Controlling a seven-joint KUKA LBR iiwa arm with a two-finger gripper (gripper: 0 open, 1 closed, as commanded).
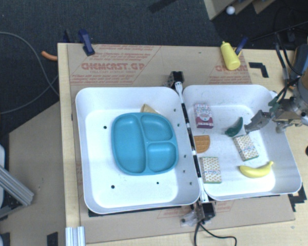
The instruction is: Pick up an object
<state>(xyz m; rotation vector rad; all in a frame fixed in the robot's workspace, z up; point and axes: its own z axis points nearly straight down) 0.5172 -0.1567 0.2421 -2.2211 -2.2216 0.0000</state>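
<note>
In right bin | tool just above packet (apart)

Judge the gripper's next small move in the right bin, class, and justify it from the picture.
Probably a short descent. The gripper hangs by the dark green piece and above the patterned packet, with nothing visibly between its fingers, so lowering onto one of them seems the sensible step.

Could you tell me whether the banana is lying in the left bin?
No, the banana lies in the right bin, near its front right corner.
</note>
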